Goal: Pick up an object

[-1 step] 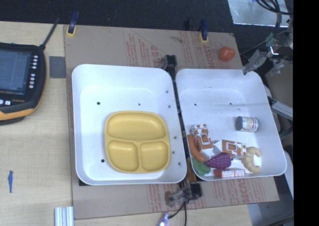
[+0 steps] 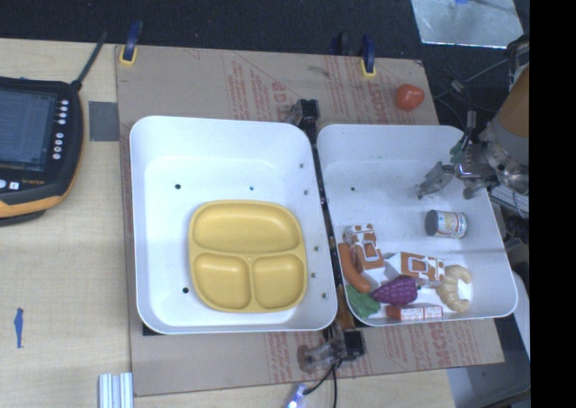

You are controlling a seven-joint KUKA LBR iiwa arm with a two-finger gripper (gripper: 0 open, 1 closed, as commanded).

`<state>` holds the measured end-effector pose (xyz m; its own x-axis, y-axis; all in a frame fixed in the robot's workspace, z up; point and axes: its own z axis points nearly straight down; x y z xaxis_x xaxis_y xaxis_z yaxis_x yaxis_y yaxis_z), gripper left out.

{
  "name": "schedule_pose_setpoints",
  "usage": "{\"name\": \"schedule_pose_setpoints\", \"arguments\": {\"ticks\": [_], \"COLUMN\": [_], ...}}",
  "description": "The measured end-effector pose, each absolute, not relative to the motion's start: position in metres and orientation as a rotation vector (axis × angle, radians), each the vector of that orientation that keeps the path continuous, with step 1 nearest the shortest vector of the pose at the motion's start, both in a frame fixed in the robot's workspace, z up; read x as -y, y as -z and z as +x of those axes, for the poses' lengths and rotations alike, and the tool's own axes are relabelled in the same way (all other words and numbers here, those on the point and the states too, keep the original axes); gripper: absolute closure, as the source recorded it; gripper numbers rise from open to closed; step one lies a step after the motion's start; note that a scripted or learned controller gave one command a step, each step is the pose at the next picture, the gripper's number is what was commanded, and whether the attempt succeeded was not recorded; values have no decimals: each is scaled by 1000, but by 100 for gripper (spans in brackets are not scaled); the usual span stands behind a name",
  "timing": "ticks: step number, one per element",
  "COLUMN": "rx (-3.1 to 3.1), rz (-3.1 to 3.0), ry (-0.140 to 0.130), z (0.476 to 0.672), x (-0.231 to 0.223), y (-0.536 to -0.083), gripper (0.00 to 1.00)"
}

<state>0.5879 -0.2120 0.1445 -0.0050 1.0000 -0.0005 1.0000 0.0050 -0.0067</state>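
- Camera view: arm enters from the right, gripper point(image 2: 438, 179) sits over the upper right part of the right bin point(image 2: 378, 149).
- Jaws look splayed fairly wide with nothing between them; small and partly blurred, so that is a best read.
- Small can point(image 2: 446, 223) lies on its side in the right bin, just below the gripper, apart from it.
- Toy food clusters along the right bin's lower edge: croissant point(image 2: 455, 287) at right, purple grapes point(image 2: 395, 290) in the middle, carrot point(image 2: 353, 273) toward the left, plus small printed boxes point(image 2: 420, 266) around them.
- Left bin point(image 2: 162, 149) holds a yellow divided plate point(image 2: 247, 254), three compartments.
- Red ball point(image 2: 409, 96) rests on the cardboard sheet point(image 2: 261, 82) outside the bins, above the right bin.
- Orange-edged pendant point(image 2: 36, 145) lies at far left on the bench.
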Motion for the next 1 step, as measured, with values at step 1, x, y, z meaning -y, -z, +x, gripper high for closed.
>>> {"name": "schedule_pose_setpoints", "arguments": {"ticks": [1], "rx": [2225], "rz": [-2214], "ry": [-5], "z": [476], "x": [212], "y": [-158], "gripper": [0]}}
